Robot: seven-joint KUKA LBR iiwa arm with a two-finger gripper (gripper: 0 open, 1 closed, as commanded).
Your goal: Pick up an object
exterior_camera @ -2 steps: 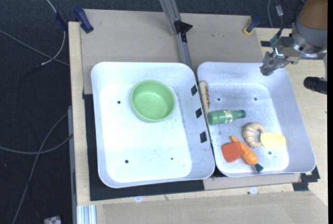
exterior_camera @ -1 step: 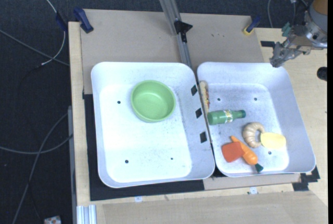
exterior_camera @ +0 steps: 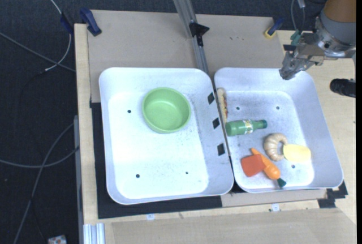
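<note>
Honestly, I read no writing: the bottle (exterior_camera: pixel 245 127) label is too blurred from here. It lies on its side in the right bin (exterior_camera: pixel 305 90), near the middle, beside a thin stick (exterior_camera: pixel 222 102) along the left wall. Toward the near edge lie a bagel (exterior_camera: pixel 275 145), a yellow piece (exterior_camera: pixel 297 153) touching it, and a carrot (exterior_camera: pixel 264 166). That bin's far half is open room. A bowl (exterior_camera: pixel 166 109) sits in the left bin (exterior_camera: pixel 113 141). My gripper (exterior_camera: pixel 289 70) hangs over the right bin's far rim, pointing down, holding nothing I can see; open or closed, I cannot tell.
</note>
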